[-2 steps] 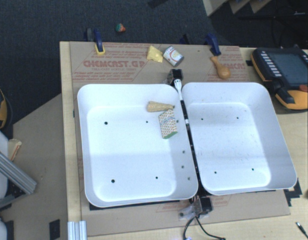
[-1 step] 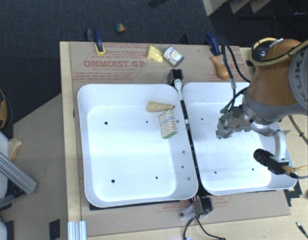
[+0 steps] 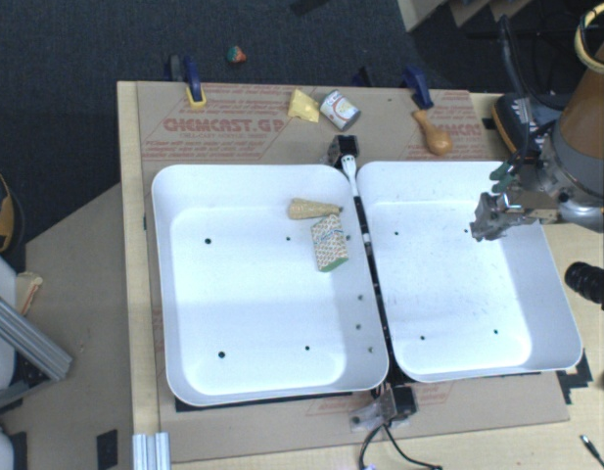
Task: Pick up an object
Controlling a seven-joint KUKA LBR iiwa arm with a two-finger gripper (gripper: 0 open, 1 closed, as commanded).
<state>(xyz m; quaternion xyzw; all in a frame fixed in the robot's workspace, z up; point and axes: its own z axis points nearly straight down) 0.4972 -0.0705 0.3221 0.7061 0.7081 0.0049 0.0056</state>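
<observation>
Overhead, the gripper [image 3: 485,221] hangs above the right bin [image 3: 448,355], near its far right side; whether it is open, I cannot tell; a patterned packet [image 3: 329,242] and tan cone [image 3: 312,209] lie touching in the left bin [image 3: 253,365].

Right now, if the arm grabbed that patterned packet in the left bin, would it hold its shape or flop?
The patterned packet looks flat and soft-sided, so it would probably bend or sag. It lies flat, so it is unlikely to roll. Its end looks to touch the tan cone-shaped piece, which may get nudged.
</observation>
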